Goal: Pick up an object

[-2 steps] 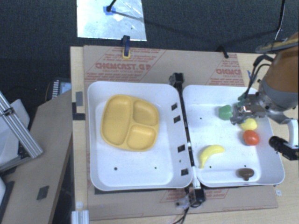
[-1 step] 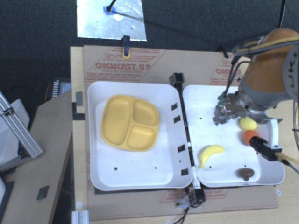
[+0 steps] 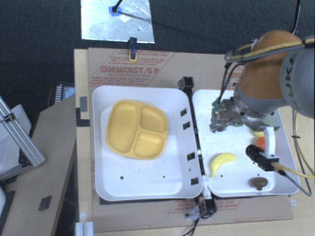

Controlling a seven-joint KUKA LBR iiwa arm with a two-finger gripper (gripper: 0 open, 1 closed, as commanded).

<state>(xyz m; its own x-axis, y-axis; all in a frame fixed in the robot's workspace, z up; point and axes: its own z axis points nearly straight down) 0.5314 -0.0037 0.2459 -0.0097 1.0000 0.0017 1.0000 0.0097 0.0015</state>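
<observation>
1. The cardboard sheet [image 3: 133,69] under the 2 bins reads "CHEMCAST GP" in red print.
2. The left bin [image 3: 101,176] holds a yellow 3-compartment plate [image 3: 137,129].
3. The right bin [image 3: 231,187] holds a yellow banana [image 3: 221,162], a brown round object [image 3: 259,182] and an orange piece [image 3: 260,142].
4. The gripper [image 3: 220,123] hangs above the banana; whether it is open or closed, I cannot tell.

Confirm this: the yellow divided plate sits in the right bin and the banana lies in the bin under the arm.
Wrong on one count. The camera view shows the yellow divided plate in the left bin, not the right one. The banana does lie in the right bin, under the arm.
</observation>
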